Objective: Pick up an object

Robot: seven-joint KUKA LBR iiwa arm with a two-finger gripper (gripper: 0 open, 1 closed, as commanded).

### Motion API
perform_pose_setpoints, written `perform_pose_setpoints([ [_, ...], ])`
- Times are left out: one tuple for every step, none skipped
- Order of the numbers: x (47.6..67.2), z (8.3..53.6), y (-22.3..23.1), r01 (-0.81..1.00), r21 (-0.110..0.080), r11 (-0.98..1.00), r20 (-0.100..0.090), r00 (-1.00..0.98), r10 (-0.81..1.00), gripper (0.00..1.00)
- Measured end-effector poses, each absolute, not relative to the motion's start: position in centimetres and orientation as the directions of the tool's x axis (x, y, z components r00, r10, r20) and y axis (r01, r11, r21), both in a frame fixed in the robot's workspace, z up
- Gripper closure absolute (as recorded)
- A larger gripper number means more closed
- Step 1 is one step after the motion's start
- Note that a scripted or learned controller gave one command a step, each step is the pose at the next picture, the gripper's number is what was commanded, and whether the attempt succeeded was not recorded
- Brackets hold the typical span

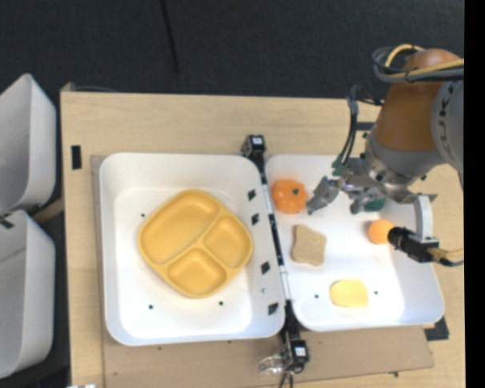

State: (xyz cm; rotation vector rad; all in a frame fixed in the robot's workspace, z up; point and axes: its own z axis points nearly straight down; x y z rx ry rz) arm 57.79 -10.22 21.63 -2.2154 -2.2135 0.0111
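In the right bin (420, 297) lie an orange tomato-like fruit (289, 196) at the upper left, a tan bread slice (309, 245) in the middle, a flat yellow piece (349, 293) near the front, and a small orange ball (379, 231) at the right. My gripper (342, 199) hangs over the upper part of this bin, just right of the orange fruit. Its fingers are spread, the left fingertip (319, 198) close to the fruit, and nothing is between them.
The left bin (113, 297) holds a yellow divided plate (196, 242). A dark-clipped divider (271, 241) separates the two bins. White chairs (12, 217) stand beyond the bench's left edge.
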Motion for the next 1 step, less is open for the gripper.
perform_pose_setpoints([
  [58.06, 22.31, -10.22, 1.000, 0.001, 0.002, 0.000, -0.002, 1.000, 0.00],
])
